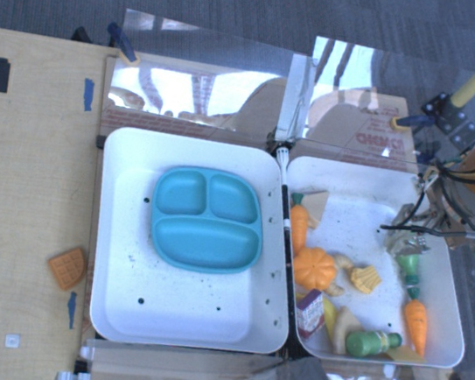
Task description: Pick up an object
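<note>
1. The gripper (407, 247) is being hovered at the right bin's (346, 353) 2 o'clock edge; jaw state cannot be told.
2. A green item (409, 268), lying just at its 6 o'clock, is being approached, long axis 12-to-6.

Looks like a robotics lab setup, not a kitchen: plywood bench (15, 196) with black tape marks, two white bins (106, 298) bolted side by side, clear plastic shields (202, 73) behind them, plastic toy food (314, 267), grey carpet (248, 0) below.

Bright, even overhead light, strong glare on the clear panels (234, 96) behind the bins, soft shadows, slight blur throughout.
</note>
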Robot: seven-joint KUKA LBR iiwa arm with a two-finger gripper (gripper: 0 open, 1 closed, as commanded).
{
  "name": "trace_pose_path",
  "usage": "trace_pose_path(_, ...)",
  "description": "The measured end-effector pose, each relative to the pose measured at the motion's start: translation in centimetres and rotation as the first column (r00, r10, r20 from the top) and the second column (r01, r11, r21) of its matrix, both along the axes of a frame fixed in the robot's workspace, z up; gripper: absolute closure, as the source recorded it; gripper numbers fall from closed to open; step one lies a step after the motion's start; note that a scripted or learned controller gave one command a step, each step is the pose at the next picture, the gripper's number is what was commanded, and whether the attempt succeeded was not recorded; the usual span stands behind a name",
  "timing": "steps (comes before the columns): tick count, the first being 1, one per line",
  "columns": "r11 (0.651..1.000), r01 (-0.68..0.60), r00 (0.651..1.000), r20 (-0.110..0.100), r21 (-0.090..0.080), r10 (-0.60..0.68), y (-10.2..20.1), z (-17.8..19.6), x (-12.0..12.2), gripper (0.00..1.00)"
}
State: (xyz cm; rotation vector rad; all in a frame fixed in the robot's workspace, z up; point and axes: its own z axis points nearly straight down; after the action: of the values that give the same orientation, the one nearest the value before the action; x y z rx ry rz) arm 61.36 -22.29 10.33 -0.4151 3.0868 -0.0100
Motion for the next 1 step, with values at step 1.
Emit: trace_pose_path(1,0.922,-0.387,0.922,-0.017,0.004,0.387,0.45,-1.06,0.86,1.0)
